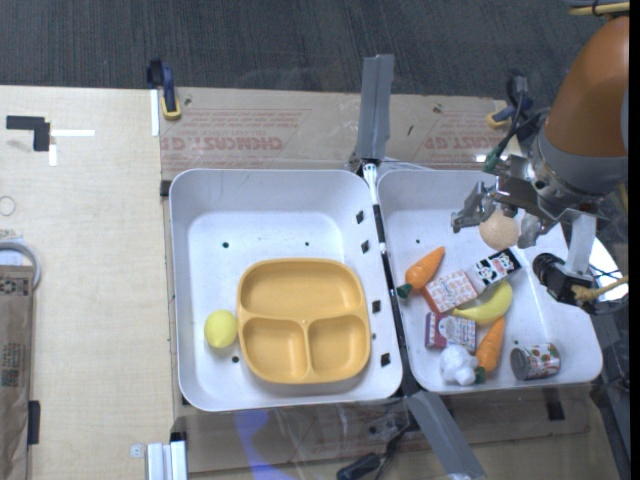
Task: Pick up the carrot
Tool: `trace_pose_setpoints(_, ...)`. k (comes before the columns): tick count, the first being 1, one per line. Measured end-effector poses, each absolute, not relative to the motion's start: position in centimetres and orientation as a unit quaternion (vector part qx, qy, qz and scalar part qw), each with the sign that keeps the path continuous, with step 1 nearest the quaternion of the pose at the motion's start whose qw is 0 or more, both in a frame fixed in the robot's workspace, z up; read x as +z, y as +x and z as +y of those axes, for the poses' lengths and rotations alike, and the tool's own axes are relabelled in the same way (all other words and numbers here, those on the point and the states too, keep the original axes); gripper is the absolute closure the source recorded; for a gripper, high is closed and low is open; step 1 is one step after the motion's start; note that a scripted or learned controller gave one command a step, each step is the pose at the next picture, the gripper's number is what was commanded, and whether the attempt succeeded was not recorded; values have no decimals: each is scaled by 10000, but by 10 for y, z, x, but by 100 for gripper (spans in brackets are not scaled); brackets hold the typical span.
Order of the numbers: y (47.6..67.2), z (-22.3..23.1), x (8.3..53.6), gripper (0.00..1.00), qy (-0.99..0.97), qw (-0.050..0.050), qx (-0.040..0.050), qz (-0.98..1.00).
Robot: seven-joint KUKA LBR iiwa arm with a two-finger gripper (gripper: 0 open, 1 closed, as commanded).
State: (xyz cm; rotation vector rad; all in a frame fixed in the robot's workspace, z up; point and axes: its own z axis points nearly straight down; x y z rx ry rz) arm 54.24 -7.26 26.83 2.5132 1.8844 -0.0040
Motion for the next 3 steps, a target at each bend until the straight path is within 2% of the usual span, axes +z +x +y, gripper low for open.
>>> trace_pose_setpoints(1, 579, -105, 94, 0, 6936, -12, -11, 7204)
trace_pose_setpoints(2, 566, -96, 91, 0, 6145, -12, -8, 7889)
trace_pose_setpoints(3, 542, -99, 91, 0, 6956, -13, -9, 7184)
